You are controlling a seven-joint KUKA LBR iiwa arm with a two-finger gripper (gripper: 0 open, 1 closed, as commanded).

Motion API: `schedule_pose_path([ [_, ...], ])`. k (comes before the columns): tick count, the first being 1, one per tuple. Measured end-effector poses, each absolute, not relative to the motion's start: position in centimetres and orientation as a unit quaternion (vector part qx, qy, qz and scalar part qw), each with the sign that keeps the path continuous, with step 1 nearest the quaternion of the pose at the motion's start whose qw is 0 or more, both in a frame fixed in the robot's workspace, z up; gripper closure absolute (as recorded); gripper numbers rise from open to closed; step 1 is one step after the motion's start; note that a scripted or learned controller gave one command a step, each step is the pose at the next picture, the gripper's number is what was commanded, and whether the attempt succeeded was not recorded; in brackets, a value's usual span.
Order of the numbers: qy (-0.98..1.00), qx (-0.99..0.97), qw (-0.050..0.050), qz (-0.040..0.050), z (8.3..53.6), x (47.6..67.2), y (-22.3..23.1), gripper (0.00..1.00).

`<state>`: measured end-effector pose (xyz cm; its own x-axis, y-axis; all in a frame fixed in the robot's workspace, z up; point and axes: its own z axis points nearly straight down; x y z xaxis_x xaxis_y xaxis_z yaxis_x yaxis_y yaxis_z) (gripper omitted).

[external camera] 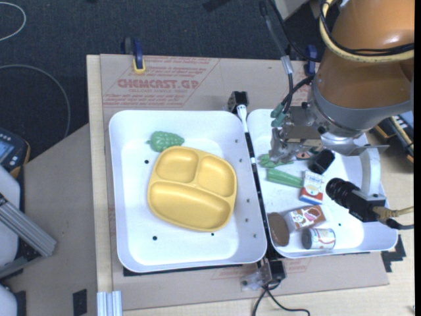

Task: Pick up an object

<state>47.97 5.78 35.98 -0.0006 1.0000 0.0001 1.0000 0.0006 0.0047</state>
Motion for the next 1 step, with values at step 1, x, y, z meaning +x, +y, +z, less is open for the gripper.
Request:
schedule_pose_path([
  [1, 0.707, 0.707, 0.002, 0.0014, 36.88, 48.01, 5.84, 1.00],
])
